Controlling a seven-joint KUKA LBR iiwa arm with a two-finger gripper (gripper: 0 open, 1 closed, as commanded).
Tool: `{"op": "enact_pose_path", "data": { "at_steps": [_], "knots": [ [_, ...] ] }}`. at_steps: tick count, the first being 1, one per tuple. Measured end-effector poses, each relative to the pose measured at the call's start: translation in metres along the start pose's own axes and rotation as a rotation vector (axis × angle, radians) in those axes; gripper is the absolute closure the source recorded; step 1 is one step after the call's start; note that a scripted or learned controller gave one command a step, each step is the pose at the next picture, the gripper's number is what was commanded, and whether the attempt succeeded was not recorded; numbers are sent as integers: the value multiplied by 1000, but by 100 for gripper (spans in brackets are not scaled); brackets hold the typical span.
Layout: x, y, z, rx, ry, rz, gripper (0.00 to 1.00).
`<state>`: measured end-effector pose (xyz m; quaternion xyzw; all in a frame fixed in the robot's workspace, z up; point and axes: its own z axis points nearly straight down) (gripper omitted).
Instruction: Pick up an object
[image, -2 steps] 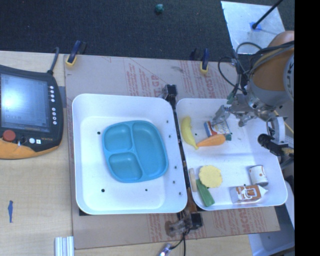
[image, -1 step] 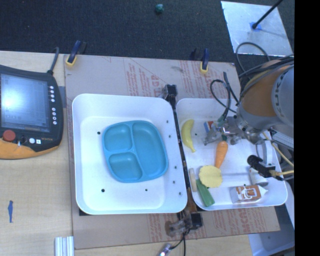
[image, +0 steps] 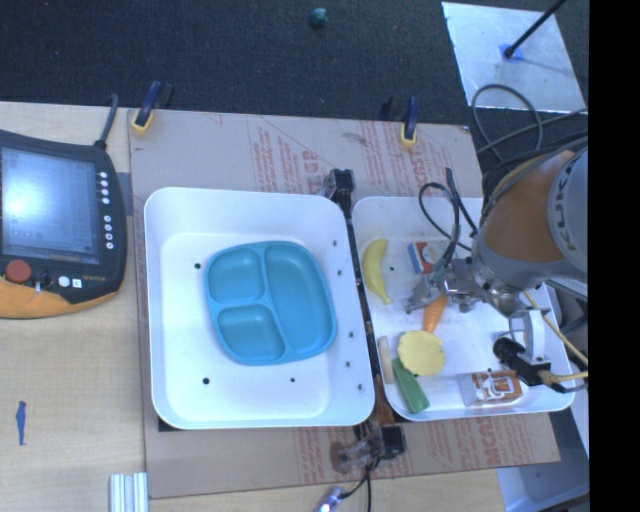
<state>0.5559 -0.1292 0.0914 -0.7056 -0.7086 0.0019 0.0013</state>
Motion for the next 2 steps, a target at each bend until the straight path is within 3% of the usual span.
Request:
{"op": "enact_pose_path", "data": {
  "at_steps": [1, 2],
  "knots": [
    [-1, 0, -10, 1, -2, -3, 100],
    [69, 16, -101, -3, 2, -1, 100]
  ]
}}
